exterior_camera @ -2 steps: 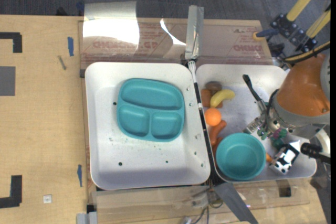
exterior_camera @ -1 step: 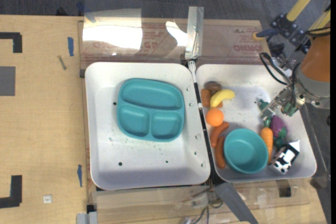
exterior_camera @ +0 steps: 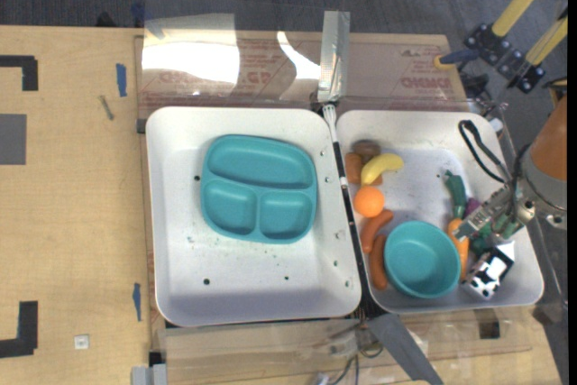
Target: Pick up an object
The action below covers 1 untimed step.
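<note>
Camera view: the tool (exterior_camera: 491, 221) hangs low at the right bin's (exterior_camera: 424, 126) three o'clock side, in the reach step.
Whether it is wide or narrow cannot be told among the clutter. Just beside it lie a green piece (exterior_camera: 453, 187) at eleven o'clock, a black-and-white toy (exterior_camera: 489, 273) at six and the teal bowl (exterior_camera: 421, 259) at eight. Nothing is seen lifted; next, it likely needs to settle squarely over one item and close.
</note>
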Tool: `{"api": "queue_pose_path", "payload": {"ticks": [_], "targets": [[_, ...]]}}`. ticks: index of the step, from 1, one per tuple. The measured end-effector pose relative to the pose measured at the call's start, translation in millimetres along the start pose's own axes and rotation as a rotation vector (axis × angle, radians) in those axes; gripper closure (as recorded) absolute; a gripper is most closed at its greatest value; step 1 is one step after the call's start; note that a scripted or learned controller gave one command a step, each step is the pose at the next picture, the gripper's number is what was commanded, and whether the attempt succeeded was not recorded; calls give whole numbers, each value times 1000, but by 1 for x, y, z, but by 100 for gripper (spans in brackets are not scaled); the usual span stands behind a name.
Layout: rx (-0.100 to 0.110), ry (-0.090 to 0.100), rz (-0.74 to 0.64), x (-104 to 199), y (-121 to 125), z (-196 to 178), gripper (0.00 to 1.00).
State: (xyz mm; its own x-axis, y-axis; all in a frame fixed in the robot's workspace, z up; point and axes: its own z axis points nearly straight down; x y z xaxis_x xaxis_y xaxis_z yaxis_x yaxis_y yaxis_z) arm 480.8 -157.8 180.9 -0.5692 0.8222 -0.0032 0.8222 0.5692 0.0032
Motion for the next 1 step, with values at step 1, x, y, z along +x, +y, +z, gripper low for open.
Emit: {"api": "queue_pose_path", "payload": {"ticks": [1], "targets": [[3, 7, -34, 31, 46, 32, 100]]}}
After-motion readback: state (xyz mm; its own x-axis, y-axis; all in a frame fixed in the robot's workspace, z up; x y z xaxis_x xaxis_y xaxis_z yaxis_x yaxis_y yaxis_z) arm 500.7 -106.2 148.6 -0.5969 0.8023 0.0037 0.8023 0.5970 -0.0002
